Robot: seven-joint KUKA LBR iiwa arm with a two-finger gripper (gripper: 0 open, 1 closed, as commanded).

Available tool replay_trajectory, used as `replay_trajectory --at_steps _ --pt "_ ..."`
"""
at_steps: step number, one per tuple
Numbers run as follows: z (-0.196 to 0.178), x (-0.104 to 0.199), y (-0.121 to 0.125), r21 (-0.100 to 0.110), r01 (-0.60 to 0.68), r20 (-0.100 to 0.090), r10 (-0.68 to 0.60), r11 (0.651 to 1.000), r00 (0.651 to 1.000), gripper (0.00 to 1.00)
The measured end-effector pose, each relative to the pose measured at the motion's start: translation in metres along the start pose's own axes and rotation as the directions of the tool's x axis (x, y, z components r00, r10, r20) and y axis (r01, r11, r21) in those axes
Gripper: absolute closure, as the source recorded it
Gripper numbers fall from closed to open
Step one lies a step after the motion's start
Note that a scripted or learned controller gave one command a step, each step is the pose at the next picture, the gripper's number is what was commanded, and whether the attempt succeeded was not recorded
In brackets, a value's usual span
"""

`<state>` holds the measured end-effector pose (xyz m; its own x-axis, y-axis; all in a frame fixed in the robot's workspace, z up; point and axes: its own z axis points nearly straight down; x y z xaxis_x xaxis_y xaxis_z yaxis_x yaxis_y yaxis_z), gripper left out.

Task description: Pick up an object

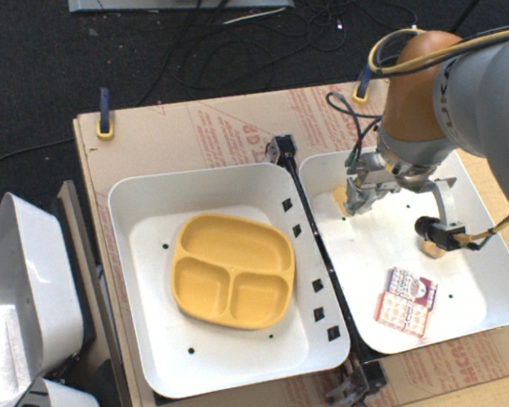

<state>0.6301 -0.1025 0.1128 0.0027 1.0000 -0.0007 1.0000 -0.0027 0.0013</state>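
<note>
arm (451, 92): comes in from 3 o'clock, wrist hanging over the upper-left part of the right bin (497, 304).
gripper (359, 193): low in that bin at about 10 o'clock, close to the divider between bins; can't tell its state from this angle, the wrist body hides the tips.
nearest object: small yellow item (340, 199), just beside the gripper at its 9 o'clock, mostly hidden — touching or apart, can't tell.
other candidates: patterned packet (406, 300) at 6 o'clock of the right bin, flat on the floor; small tan piece (431, 248) near bin centre, by the black cable end.
left bin (140, 262): yellow divided tray (232, 269) in the middle, well apart from the arm.
risk 1: yellow item sits close to the bin wall — a finger could land on it or shove it into the corner instead of straddling it.
risk 2: the cable loop at 3 o'clock of the gripper could drag the tan piece.
risk 3: packet lies flat, so I judge it hard to pinch.
</note>
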Motion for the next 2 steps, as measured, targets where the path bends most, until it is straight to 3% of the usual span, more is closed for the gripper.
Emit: replay_trajectory --at_steps 2 --pt "-0.090 -0.006 -0.002 -0.004 0.004 0.001 -0.004 1.000 1.000 1.00"
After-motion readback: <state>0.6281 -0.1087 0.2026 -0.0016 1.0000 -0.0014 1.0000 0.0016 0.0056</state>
